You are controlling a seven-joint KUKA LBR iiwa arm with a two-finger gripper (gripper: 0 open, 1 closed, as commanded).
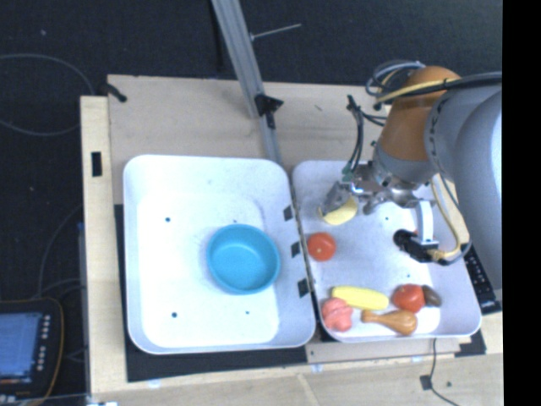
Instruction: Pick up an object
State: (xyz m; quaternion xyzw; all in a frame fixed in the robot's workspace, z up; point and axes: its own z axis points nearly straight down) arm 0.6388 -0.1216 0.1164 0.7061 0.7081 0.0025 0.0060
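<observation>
Gripper at far left of right bin, pale yellow fruit right at its tip; cannot tell whether it grips.

Blue bowl, yellow banana, red-orange ball, brown drumstick

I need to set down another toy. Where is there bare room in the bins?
Left bin: bare everywhere around the blue bowl. Right bin: one bare patch mid-floor, between red ball and yellow banana. Crowded along its near edge, and by the gripper.
</observation>
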